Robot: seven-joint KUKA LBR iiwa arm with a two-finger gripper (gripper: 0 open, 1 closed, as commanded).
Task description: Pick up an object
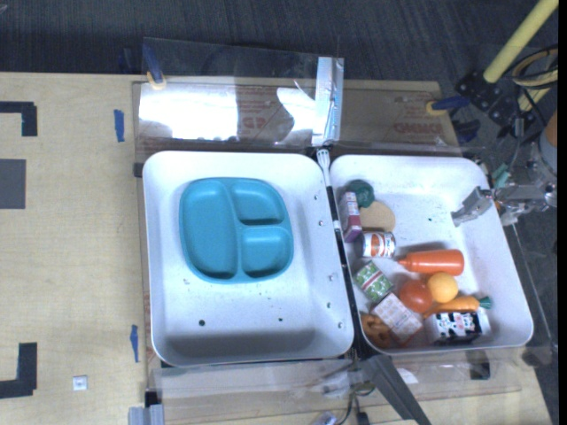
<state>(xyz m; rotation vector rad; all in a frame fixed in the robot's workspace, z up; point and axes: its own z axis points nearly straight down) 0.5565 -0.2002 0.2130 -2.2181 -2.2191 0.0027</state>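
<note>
The pincer [474, 204] is poised over the right bin's [496, 264] upper edge; its grip state cannot be told. Nothing is seen held. The orange bottle [434, 261] lies below-left, reachable among piled items.

Divided tray [236, 228] in the left bin [164, 264]; bottle [431, 261], cans and small items clustered in the right bin [505, 264].

Pale wooden bench top [62, 264], dark carpet floor [266, 11] beyond, blue tape marks [119, 124], glare on clear panel [230, 104]
</note>
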